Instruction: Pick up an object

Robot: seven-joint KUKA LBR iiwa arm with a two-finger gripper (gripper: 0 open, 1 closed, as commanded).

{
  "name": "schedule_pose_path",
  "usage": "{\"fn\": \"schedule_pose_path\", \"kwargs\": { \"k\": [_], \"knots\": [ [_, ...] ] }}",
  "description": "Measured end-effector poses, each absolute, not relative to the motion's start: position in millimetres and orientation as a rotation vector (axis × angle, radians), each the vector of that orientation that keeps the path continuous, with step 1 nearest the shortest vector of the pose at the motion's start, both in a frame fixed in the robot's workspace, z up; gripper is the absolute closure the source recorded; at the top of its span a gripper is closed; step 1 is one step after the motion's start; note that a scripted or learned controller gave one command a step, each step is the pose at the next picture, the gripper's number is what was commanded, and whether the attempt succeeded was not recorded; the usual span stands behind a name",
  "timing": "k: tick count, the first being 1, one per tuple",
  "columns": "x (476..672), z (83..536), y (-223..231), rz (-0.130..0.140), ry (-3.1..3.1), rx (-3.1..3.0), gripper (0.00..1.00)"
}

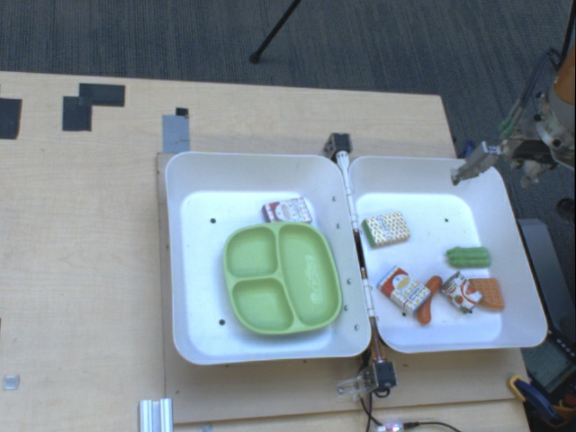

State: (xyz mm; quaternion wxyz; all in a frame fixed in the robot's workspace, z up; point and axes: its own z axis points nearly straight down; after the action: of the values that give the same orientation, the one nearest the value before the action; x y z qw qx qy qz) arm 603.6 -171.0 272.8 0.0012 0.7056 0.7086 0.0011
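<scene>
Counter point(81, 241) carrying two white bins. Gripper point(470, 171) hangs over the upper right rim of the right bin point(517, 241); whether it is spread cannot be told. Nearest below it sit a patterned box point(386, 229) and green pod point(468, 257). Farther left, the green divided plate point(283, 278) likely fills the other bin.

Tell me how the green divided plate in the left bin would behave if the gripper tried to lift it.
The green divided plate looks like moulded plastic, so it is probably stiff and light for its size. It lies flat and wide in the left bin, so a two-finger pinch would likely need its raised rim. Lifted by one edge, it may tilt or slip, since the surface looks glossy.
</scene>
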Motion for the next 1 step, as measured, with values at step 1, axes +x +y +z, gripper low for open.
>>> {"fn": "schedule_pose_path", "kwargs": {
  "k": [1],
  "knots": [
    [561.3, 172.0, -206.1, 0.001, 2.222, 2.218, 0.00]
  ]
}}
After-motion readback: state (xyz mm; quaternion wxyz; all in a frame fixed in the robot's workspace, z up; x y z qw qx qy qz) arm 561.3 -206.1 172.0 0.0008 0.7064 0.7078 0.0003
